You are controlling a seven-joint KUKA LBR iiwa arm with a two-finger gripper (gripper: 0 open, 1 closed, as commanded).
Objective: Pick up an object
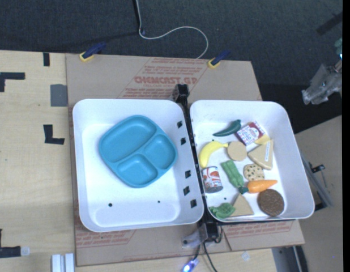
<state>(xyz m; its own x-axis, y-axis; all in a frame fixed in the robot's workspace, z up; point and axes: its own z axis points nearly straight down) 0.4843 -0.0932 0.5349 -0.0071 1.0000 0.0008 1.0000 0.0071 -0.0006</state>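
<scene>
The right white bin [293,146] holds several toy foods: a yellow banana [210,151], a dark green chili [227,129], a red packet [248,133], a cheese wedge [263,153], a small can [212,179], an orange carrot [261,185] and a brown round patty [271,202]. My gripper [320,88] is a grey shape at the far right, beyond the bin's upper right corner and well apart from every item. It is too small and blurred to read its state.
The left white bin [87,152] holds a blue divided plate [137,150]. Both bins rest on a cardboard sheet [158,75] with yellow clamps at its back. A white cable [163,35] loops behind the bins.
</scene>
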